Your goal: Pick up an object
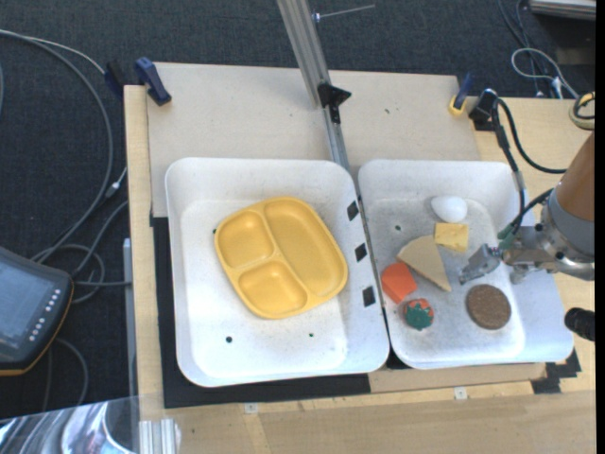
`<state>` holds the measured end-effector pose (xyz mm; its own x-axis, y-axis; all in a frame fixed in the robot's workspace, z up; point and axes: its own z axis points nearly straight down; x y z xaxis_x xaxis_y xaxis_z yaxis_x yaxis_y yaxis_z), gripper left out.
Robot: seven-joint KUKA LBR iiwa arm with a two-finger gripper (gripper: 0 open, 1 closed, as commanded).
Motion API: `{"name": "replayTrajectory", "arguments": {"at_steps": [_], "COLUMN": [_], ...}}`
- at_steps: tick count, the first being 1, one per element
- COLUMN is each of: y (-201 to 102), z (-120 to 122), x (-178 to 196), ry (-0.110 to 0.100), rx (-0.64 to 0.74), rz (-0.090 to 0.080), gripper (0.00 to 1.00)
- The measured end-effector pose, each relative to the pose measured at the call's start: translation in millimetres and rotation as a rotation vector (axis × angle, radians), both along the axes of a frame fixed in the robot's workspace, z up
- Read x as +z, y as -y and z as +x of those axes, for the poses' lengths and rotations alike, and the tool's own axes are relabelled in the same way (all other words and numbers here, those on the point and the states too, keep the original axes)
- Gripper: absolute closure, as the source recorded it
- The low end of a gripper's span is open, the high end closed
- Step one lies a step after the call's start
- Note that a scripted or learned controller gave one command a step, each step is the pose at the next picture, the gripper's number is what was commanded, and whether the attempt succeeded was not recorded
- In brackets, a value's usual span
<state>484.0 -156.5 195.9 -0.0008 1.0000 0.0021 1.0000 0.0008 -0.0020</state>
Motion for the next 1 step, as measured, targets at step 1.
{"name": "replayTrajectory", "arguments": {"at_steps": [1], "y": [-0.1], "z": [0.1], "x": [0.0], "ry": [0.001], "rx": [0.000], "rz": [0.000], "gripper": [0.00]}}
